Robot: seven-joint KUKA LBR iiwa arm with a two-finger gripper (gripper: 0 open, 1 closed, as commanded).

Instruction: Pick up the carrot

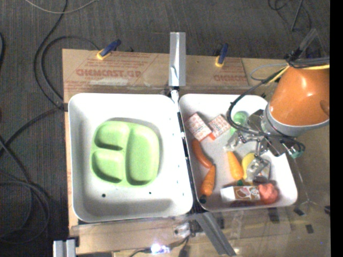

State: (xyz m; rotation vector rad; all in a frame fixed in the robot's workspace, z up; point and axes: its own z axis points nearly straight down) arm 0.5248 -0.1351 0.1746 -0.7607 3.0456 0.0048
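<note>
Left bin [80,143]: one green divided plate [127,152], lying flat at the centre. Right bin [187,143]: sausage [201,153] near the left wall; carrot [208,180] just below it, tilted, lower left of the bin, well left of the gripper; two small red-and-white boxes [206,126] toward the top; orange pepper-like piece [235,165] mid-bin; flat packet [244,193] along the bottom wall. Gripper [260,157]: over the bin's right half, beside a yellow item [248,162]; finger state cannot be told
</note>
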